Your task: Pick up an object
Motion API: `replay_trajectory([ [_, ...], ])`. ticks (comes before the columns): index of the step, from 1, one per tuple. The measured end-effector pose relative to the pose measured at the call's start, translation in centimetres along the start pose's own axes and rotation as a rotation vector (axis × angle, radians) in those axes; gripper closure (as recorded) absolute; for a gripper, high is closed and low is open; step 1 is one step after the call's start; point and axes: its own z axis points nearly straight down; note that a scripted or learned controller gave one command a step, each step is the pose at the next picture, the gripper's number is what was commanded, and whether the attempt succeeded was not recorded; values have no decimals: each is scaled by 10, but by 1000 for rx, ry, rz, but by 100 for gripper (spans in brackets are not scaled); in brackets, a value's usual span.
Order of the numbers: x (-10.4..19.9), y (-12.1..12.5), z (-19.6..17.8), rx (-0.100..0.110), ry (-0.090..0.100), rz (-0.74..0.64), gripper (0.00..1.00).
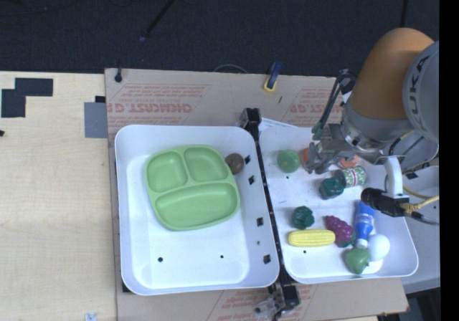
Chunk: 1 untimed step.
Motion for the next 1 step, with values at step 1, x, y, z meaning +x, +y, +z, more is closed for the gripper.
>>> replay_trajectory([
  [1, 50, 3, 5, 1, 0, 0, 100],
])
